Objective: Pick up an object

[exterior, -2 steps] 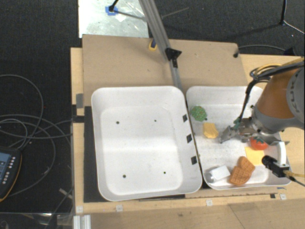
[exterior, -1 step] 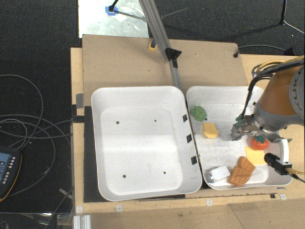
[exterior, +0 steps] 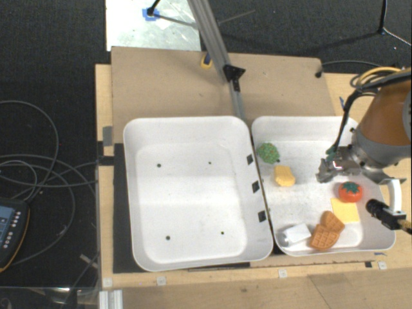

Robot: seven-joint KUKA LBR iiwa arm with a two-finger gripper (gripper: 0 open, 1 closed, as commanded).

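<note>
The tool (exterior: pixel 327 168) hovers low in the right bin (exterior: pixel 302 131); its state cannot be told. A tomato (exterior: pixel 350 191) lies just beside it, cheese (exterior: pixel 346 210) and waffle (exterior: pixel 325 232) beyond. No object is lifted yet; the grasp remains to be done.

1. The left bin (exterior: pixel 193 192) offers wide open floor.
2. In the right bin (exterior: pixel 302 134), the tomato (exterior: pixel 350 191), yellow block (exterior: pixel 346 210), waffles (exterior: pixel 327 231) and white block (exterior: pixel 295 234) crowd the near right corner.
3. Bare floor lies between the broccoli (exterior: pixel 268 152), the yellow chunk (exterior: pixel 284 176) and that cluster.
</note>
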